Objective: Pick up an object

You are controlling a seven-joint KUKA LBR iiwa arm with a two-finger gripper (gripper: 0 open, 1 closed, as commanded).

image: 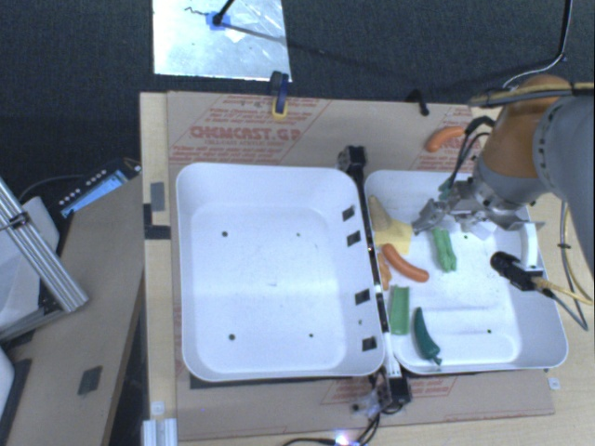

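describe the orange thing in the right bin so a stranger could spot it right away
Look at the right bin, the one the arm reaches over. Near its left wall, beside the divider between the bins, lies the carrot, a short orange stick. It is the one orange piece there; the pieces beside it are yellow or green.

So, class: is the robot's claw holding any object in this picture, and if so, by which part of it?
It cannot be told. The claw hangs just above the upper end of a light green piece in the right bin, but no object is visibly gripped in it.
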